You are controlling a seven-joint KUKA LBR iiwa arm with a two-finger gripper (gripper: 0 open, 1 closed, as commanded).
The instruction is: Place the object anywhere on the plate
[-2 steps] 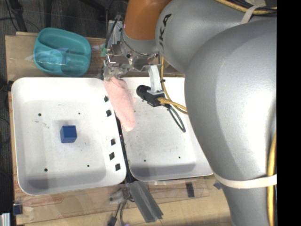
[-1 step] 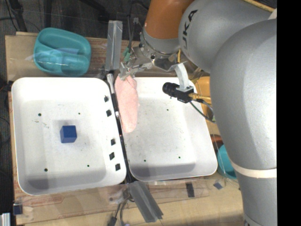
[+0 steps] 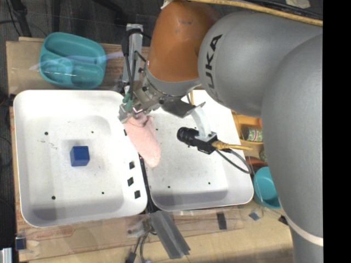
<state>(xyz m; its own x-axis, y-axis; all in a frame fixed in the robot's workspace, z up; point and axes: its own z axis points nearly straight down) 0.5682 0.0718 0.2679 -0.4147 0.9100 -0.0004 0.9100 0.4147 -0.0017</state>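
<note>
Looming closest, the grey arm (image 3: 263, 81) is dangling a soft, limp pink cloth (image 3: 143, 138), its gripper (image 3: 133, 107) pinching the top edge.

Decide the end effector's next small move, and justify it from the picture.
Probably a short, straight lift. The pink soft object meets the end effector at its top end and lies across the seam between the left bin and the right bin. Rising slightly would likely show whether it comes along before any carry.
</note>
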